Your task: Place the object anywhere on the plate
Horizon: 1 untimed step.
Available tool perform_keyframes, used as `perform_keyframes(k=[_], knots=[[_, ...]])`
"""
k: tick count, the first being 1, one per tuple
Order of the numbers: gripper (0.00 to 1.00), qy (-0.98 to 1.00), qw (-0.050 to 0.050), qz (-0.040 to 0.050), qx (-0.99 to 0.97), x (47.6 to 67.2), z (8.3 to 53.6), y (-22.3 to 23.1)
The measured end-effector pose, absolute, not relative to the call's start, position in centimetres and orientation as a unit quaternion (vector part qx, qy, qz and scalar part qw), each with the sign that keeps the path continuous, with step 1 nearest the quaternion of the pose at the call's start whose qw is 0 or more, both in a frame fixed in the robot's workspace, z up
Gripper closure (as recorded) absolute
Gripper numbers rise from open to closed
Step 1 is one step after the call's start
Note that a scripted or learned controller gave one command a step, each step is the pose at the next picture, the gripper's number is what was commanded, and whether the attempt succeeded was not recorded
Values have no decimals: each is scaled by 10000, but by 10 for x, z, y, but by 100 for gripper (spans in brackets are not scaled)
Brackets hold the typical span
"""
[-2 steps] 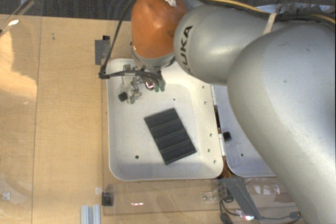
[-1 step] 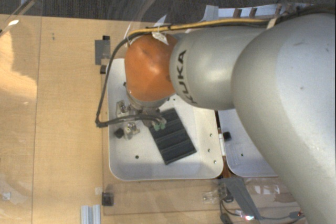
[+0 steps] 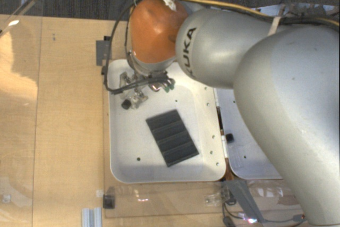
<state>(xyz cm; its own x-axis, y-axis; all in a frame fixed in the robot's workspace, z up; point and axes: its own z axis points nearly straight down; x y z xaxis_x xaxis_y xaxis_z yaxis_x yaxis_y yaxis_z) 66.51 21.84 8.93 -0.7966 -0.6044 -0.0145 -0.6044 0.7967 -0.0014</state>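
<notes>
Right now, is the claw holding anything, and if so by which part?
Cannot be told. The claw sits at the far-left corner of the left bin, mostly hidden under the wrist; the dark ridged plate lies apart from it.

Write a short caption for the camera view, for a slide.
KUKA arm reaches over the left bin, gripper above its far corner; a dark ridged plate lies mid-bin.

A grey KUKA arm with an orange band (image 3: 153, 29) is seen reaching in from the right over the left shallow white bin (image 3: 122, 162). Its two-finger gripper (image 3: 135, 94) is positioned low at the bin's upper left corner. A dark grey ribbed rectangular plate (image 3: 171, 137) lies tilted near the bin's middle. The right white bin (image 3: 249, 165) is largely covered by the arm.
</notes>
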Motion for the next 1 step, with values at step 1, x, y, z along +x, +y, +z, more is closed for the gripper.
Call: perform_keyframes(k=[1], knots=[[100,9387,81,20,-3447,575,92,218]])
